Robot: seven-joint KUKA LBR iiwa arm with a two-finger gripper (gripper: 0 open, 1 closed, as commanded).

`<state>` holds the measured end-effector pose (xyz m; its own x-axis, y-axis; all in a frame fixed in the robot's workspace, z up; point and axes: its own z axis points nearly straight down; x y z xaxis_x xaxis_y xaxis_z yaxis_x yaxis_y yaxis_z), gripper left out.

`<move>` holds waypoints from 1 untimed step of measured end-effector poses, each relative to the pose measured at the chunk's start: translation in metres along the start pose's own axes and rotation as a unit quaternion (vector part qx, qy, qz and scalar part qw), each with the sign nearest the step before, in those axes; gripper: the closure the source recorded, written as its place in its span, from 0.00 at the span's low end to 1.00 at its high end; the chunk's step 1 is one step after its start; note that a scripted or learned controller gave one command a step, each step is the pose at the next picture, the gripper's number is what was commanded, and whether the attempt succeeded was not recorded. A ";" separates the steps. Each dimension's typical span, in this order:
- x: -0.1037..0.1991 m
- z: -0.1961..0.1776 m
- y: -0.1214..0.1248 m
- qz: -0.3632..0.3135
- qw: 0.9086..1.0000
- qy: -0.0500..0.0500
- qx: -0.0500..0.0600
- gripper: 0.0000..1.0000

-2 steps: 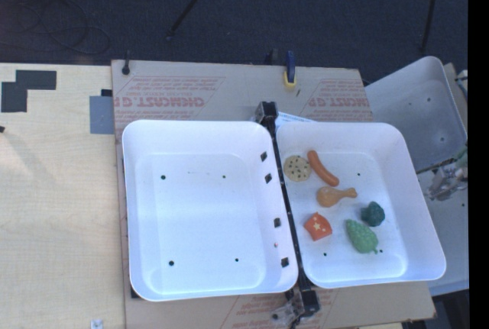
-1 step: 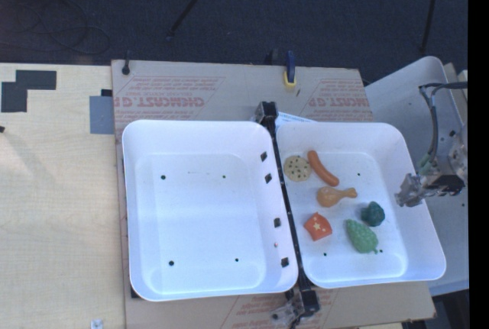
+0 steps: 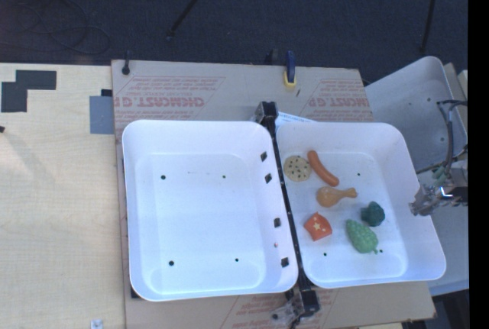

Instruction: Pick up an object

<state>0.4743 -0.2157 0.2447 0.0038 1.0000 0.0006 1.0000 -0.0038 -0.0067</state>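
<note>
Two shallow white plastic bins sat side by side on a cardboard sheet [image 3: 229, 91] printed with red lettering. The left bin [image 3: 145, 167] was a smooth rounded-corner tray with small dark dots on its floor. The right bin [image 3: 397, 259] held all six toys.

Nearest the right bin's front wall lay a bumpy green vegetable [image 3: 362, 236], and left of it a red block [image 3: 318, 226] with a small yellow mark. Just behind the green vegetable sat a dark green lump [image 3: 373, 214]. Toward the middle of the right bin lay an orange drumstick [image 3: 335, 196], pear-shaped with a thin handle. Behind that, near the divider between the bins, rested a round tan cookie [image 3: 297, 168] with dark specks, and touching its right side a glossy red-orange sausage [image 3: 322, 168], slanted.

Black clips ran along the divider. A blue and yellow clamp [image 3: 289, 69] gripped the cardboard's far edge.

The gripper [image 3: 432, 196] hung outside the right bin's right wall, apart from every toy; whether its fingers were spread or pressed together could not be told.
</note>
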 end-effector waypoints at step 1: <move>0.001 -0.012 0.001 -0.001 1.000 0.000 -0.001 1.00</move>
<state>0.4751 -0.2148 0.2566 0.0022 1.0000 0.0013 1.0000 -0.0022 -0.0040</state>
